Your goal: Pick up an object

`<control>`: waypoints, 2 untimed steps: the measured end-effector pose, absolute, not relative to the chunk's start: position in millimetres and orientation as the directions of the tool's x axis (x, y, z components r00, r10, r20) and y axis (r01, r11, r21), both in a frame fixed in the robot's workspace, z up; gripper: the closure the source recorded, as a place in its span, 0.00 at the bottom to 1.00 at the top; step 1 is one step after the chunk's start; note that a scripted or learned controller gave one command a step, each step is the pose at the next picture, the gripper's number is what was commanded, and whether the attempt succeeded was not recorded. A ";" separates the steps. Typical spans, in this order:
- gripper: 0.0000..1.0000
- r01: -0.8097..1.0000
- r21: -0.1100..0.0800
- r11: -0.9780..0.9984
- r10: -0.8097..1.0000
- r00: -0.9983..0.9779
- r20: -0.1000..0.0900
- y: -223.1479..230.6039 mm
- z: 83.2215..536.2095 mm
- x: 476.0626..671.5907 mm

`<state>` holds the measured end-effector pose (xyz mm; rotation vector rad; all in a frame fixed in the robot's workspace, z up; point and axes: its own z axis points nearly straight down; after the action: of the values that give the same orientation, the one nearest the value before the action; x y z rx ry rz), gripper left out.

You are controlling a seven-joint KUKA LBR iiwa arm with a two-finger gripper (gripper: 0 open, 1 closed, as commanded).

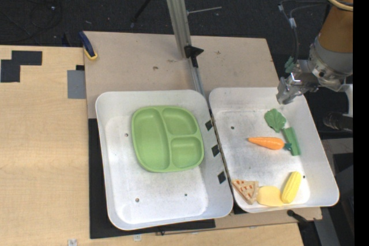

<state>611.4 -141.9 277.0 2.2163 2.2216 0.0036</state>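
Note:
In the right bin [242,102] lie several toy foods: a green leafy vegetable [282,127], an orange carrot [266,143], a yellow corn cob [291,186], a pale yellow round piece [267,196] and a waffle-patterned slice [246,189]. My gripper [286,92] hangs above the bin's far right corner, above and just beyond the green vegetable. Nothing shows between its fingers.
The left bin [115,181] holds a green divided plate [168,139]. An upright aluminium post [177,14] stands behind the bins. A blue and yellow tool [88,45] lies at the far left of the board.

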 end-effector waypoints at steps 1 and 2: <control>1.00 1.000 0.001 0.002 1.000 -0.002 0.000 -142.8 292.7 611.7; 1.00 1.000 -0.005 0.004 1.000 -0.004 0.002 -94.7 272.4 601.4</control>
<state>601.4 -94.7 272.4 2.2202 2.2297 -0.0032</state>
